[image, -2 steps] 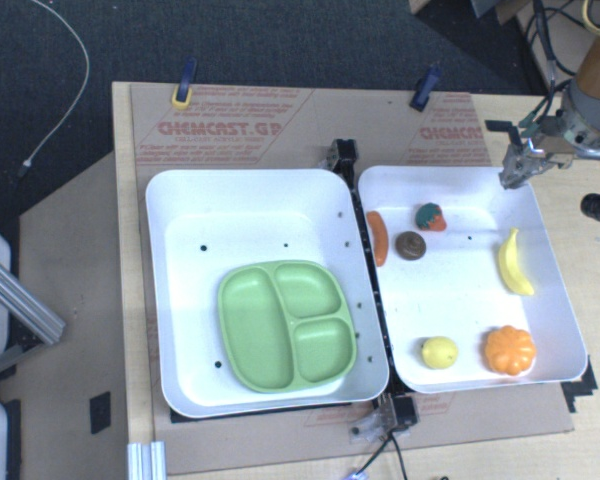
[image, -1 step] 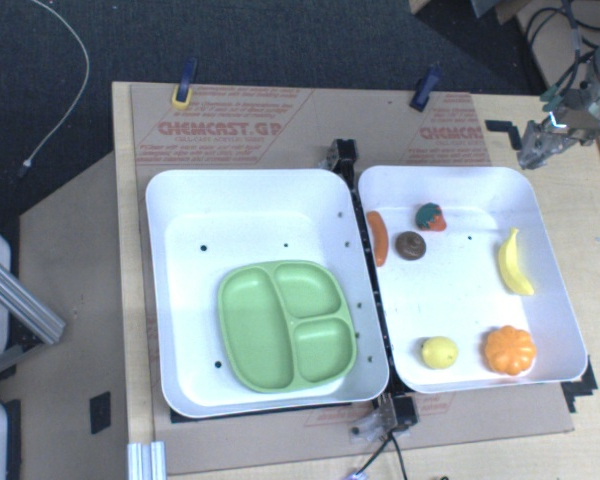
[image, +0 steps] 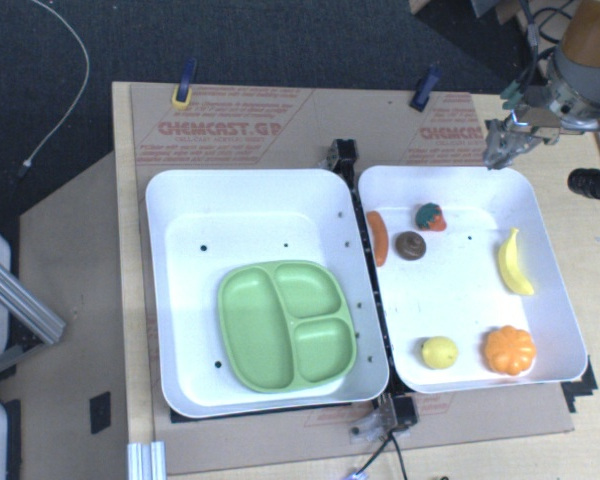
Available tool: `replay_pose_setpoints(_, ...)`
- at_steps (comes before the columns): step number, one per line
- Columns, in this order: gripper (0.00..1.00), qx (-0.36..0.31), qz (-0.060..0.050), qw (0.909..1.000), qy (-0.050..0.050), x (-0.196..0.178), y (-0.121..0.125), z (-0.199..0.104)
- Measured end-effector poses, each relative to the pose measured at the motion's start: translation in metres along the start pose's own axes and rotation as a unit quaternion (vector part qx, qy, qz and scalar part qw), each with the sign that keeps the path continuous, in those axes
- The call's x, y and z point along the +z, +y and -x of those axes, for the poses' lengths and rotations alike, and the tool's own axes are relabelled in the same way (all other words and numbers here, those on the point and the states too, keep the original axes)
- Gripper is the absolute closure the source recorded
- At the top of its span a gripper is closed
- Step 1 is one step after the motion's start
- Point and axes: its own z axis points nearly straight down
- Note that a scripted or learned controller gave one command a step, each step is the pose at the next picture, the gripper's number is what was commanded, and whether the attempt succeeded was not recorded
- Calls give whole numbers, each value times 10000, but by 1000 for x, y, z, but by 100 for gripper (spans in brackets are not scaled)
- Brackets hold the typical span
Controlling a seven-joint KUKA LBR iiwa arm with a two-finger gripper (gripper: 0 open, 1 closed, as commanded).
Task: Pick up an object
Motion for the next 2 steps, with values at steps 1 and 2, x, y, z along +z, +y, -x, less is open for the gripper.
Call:
replay_pose_setpoints(1, 100, -3, -9, 10000, 5, 14, 5, -59)
replay_pose_setpoints(2, 100, 0, -11, 10000, 2, 21, 12, -114)
